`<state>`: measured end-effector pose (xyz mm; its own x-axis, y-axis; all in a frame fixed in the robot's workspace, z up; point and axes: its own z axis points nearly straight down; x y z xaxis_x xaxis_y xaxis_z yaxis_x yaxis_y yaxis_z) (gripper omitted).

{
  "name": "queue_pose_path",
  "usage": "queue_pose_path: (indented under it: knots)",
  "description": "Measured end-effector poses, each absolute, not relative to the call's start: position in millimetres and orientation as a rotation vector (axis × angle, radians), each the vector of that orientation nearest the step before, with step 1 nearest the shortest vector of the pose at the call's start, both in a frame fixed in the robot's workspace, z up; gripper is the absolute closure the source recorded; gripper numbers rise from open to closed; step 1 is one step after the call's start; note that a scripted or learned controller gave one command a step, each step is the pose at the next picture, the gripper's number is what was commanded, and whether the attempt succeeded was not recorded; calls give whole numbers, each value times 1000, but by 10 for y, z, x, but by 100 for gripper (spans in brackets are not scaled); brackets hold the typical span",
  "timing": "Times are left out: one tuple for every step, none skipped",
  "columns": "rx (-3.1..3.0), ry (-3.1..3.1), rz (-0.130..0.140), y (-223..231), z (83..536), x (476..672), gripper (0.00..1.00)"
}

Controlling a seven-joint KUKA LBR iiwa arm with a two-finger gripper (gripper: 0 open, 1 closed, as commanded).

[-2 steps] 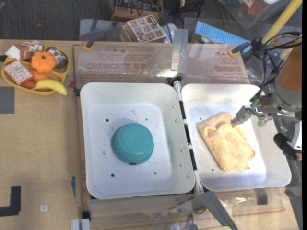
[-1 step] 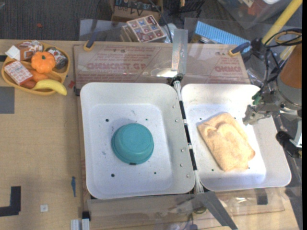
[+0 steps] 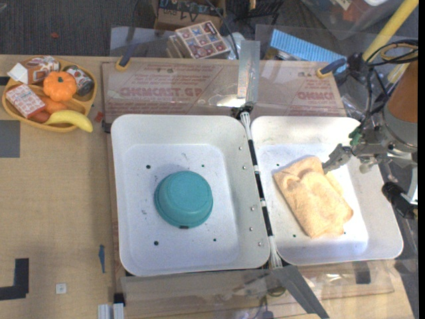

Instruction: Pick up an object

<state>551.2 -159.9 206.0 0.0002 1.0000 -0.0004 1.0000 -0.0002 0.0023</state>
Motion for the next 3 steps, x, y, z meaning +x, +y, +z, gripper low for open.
queue_pose_path:
  knots:
    - [1943, 2468, 1, -1438, 2048, 5580, 0]
    - [1883, 2501, 8, -1094, 892, 6152, 0]
    - [2041, 2382, 2, -1698, 994, 6016, 0]
